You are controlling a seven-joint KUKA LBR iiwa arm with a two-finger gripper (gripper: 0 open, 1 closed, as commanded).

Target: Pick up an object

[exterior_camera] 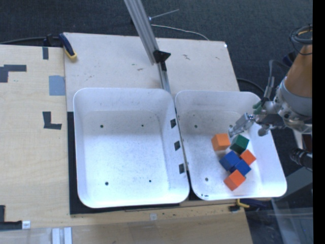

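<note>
Several small blocks lie clustered in the right bin [264,187]: an orange block [220,141], a green block [240,144], two blue blocks [230,160] touching each other, and two more orange blocks [234,179] at the lower right of the pile. My gripper [250,130] reaches in from the right and hangs just above and to the right of the green block. It is open, its fingers spread apart with nothing between them. The arm's orange band [299,75] is at the right edge.
The left bin [81,151] sits beside the right one, sharing a middle wall. A slanted metal pole [144,27] rises behind the bins. A yellow and blue clamp [67,46] lies at the bench's back left.
</note>
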